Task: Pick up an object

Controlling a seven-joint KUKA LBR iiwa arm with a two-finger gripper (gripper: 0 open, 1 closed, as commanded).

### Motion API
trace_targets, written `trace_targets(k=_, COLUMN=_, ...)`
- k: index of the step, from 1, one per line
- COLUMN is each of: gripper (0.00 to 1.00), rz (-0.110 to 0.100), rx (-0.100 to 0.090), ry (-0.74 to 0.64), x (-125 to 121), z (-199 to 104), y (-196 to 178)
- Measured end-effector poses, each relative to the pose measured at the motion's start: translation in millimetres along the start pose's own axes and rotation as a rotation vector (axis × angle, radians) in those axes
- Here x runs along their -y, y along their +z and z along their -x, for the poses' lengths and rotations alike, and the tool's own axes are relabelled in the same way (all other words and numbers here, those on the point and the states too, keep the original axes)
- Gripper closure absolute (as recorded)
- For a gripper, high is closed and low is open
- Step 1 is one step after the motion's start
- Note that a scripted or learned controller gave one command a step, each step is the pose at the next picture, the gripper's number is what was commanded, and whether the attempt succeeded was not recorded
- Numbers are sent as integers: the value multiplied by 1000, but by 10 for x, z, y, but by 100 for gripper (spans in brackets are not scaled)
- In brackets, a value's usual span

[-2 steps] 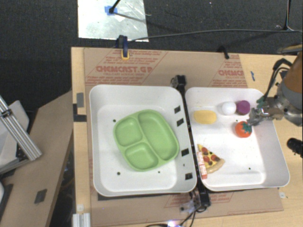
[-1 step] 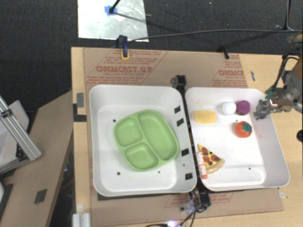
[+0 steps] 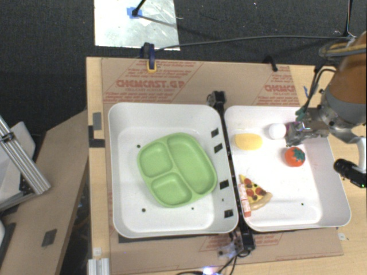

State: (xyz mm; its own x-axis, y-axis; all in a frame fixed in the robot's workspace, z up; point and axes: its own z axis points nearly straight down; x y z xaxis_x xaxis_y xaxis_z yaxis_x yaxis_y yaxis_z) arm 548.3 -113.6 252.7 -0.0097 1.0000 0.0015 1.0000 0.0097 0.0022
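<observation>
The gripper [image 3: 298, 132] hangs low over the right bin [image 3: 321, 216], between the white ball [image 3: 277, 131] and the tomato [image 3: 295, 157], close to both. Its tips are small and blurred from this slanted height, so whether they stand apart or closed cannot be told, and nothing shows between them. The yellow lemon-like piece [image 3: 248, 141] lies just left of the ball, and the pizza slice [image 3: 255, 192] rests nearer the front, well clear of the arm. The green divided plate [image 3: 176, 168] sits alone in the left bin [image 3: 123, 211]. Judging by its position, the ball or the tomato seems the likeliest target, each round and prone to roll off.
</observation>
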Motion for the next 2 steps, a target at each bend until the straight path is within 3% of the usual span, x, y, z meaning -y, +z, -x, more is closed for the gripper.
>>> trace_targets(k=2, gripper=100, rz=-2, rx=-1, ry=0, x=203, z=-1071, y=120)
